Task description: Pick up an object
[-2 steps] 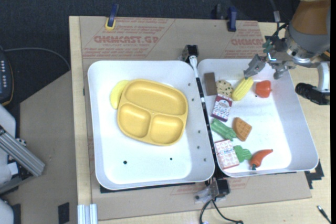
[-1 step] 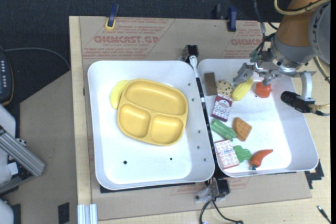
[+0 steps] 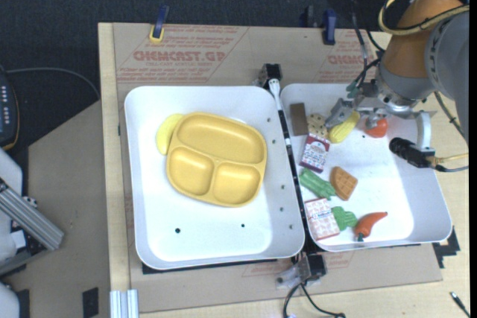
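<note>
Camera view: claw (image 3: 350,109) is low in the right bin (image 3: 425,231), at its far end, hanging right over the yellow corn-like toy (image 3: 343,131). Can't tell if it's clenched or released, nothing clearly in its grip. Red tomato-like piece (image 3: 376,126) sits just beside the corn, toward the arm. On the corn's other side, toward the left bin (image 3: 141,160), a dice-like block (image 3: 317,123) and small red-white box (image 3: 314,153) are packed close.

Risks:
- crowding near the corn: claw could land on two items, or shove one aside and close on air
- corn looks rounded, likely to squirt out if pinched off-centre
- tomato could roll once nudged

Yellow tray (image 3: 216,159) is well apart from the corn, no issue.
</note>
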{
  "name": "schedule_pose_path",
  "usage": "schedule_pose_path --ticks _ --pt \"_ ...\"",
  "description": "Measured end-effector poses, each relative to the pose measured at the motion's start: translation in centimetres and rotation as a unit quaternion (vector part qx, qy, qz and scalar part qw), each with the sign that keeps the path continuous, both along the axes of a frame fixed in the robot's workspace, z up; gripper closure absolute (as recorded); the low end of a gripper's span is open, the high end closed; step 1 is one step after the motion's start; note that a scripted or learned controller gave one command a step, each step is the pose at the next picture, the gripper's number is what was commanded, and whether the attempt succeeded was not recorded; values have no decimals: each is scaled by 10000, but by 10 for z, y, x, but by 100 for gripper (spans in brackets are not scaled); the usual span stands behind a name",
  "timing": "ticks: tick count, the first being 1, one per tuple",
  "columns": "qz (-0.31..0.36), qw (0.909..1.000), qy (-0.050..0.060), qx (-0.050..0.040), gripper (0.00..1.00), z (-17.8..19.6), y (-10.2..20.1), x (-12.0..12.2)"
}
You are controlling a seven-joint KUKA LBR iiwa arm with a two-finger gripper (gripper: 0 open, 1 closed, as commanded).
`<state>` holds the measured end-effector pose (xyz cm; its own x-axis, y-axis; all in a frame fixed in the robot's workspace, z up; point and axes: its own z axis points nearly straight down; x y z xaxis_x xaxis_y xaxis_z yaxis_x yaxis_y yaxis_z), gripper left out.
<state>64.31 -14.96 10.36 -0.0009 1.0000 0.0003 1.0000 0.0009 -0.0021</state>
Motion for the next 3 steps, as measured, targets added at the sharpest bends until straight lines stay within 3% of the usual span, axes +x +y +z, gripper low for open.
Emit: schedule_pose_path --ticks 1,2,3 --pt "4 10000 -7 4 0 -16 0 1" --pt "6 10000 -41 10 100 -4 1 3" --pt "0 10000 -29 -8 100 39 5 7"
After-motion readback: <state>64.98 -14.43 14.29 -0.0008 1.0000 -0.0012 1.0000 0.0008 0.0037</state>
